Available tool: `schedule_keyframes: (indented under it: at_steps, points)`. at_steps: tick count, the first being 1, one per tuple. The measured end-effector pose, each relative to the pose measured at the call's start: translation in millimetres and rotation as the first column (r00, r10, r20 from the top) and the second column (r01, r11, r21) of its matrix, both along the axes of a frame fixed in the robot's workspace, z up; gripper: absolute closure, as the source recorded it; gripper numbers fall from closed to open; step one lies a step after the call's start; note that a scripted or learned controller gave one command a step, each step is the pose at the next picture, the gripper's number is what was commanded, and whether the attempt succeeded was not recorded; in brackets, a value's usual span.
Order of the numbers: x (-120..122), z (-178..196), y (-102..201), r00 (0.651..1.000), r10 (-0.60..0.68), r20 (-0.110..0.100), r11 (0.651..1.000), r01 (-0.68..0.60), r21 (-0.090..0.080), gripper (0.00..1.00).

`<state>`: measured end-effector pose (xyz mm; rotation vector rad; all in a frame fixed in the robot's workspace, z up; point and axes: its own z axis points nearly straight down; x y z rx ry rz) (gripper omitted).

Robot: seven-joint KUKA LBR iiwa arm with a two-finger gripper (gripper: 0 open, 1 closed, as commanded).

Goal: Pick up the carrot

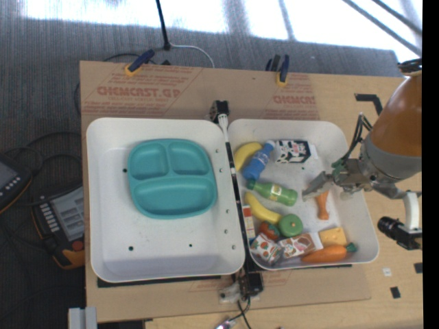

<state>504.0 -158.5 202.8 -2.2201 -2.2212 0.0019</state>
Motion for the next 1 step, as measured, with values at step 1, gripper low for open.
schedule_keyframes:
  at_steps: [1]
  points:
    - [25.1,-112.4,-7.8,0.998,0.056,0.009,0.998,-0.056,-0.003,0.00]
